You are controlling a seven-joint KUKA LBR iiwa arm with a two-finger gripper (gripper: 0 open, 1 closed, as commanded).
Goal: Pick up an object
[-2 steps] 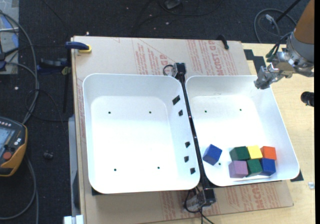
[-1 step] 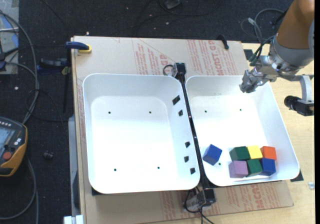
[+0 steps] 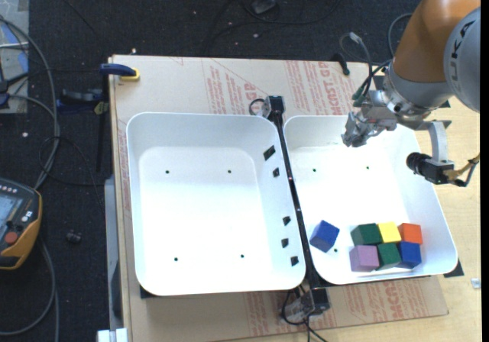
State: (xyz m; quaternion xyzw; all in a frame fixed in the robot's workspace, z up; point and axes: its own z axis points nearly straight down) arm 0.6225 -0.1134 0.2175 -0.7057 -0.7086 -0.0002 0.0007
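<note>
The gripper (image 3: pixel 357 134) hangs over the back of the right bin (image 3: pixel 435 203). A blue block (image 3: pixel 325 236) sits alone near the front. Just beside it, six blocks (image 3: pixel 386 246) huddle together: green, yellow, orange, purple, green, blue.

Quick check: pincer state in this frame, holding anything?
Pincer: above the far end of the right bin, away from the blocks; nothing is seen in it; open or shut cannot be told.
</note>
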